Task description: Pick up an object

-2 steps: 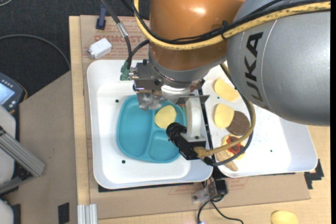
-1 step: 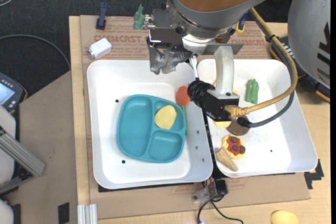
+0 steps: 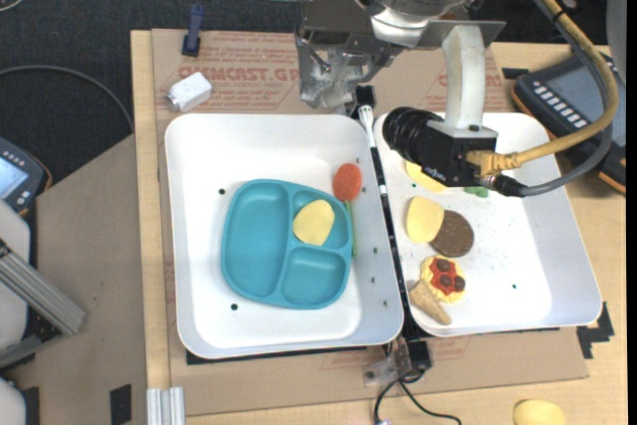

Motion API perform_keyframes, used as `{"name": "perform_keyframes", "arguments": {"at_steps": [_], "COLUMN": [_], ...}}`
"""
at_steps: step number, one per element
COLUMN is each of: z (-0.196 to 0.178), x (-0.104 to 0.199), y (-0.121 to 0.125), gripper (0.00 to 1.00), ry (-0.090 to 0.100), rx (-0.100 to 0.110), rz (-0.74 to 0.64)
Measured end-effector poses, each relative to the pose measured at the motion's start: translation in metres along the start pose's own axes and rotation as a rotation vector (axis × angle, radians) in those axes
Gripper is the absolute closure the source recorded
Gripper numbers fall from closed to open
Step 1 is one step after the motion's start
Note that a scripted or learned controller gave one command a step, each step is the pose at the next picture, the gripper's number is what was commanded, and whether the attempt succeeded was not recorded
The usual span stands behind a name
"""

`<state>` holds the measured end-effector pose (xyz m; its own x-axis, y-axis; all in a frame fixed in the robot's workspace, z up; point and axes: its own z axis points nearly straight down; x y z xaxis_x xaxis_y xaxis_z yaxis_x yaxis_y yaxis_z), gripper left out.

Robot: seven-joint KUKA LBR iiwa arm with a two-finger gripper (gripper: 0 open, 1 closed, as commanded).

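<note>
My gripper (image 3: 336, 87) hangs over the back rim of the left bin (image 3: 199, 174), behind all the objects and touching none of them. In that bin lies a teal divided plate (image 3: 261, 249) with a pale yellow piece (image 3: 315, 222) in its upper right compartment. A small orange-red object (image 3: 347, 181) rests just off the plate's top right corner. The right bin (image 3: 557, 264) holds a yellow piece (image 3: 423, 217), a brown round cookie (image 3: 455, 235), a red-and-yellow pizza-like toy (image 3: 444, 278) and a tan piece (image 3: 431, 305).
A black cylindrical unit (image 3: 435, 146) on a white bracket hangs over the right bin's back left, partly covering a yellow item (image 3: 426, 178). A white box (image 3: 189, 92) and a blue clip (image 3: 192, 30) lie behind the left bin. A black pendant (image 3: 560, 101) sits at the right.
</note>
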<state>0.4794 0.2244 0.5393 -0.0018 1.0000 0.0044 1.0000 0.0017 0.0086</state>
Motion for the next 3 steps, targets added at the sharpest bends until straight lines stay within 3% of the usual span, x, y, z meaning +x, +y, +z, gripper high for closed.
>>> {"name": "perform_keyframes", "arguments": {"at_steps": [1, 2, 3], "z": [0.125, 0.192, 0.177], "x": [-0.055, -0.094, -0.091], "y": [-0.002, -0.003, -0.001], "gripper": [1.0, 1.0, 1.0], "ry": [-0.011, -0.008, -0.004], "rx": [0.022, 0.019, 0.006], "rz": [0.007, 0.008, 0.003]}}
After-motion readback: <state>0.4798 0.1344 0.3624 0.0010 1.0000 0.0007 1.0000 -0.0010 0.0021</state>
